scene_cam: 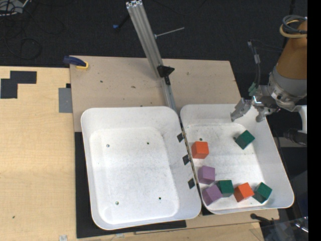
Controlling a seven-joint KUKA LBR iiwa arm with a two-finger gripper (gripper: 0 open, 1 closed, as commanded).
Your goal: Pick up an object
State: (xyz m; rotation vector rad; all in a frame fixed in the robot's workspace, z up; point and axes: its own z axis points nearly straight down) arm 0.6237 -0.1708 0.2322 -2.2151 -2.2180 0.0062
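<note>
You are looking at a robotics lab test cell. Two shallow white bins [135, 210] sit on a plain board bench [120, 84], with an aluminium extrusion post [145, 34] rising behind them, loose cables [15, 4] on the dark floor, and small coloured test cubes [200, 149] in the right-hand bin [281, 185].

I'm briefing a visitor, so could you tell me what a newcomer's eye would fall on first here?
Probably the coloured cubes in the right bin: orange cube, green cube, and a cluster near the front edge. Next, the gripper hovering over that bin's far right corner, open and holding nothing.
</note>
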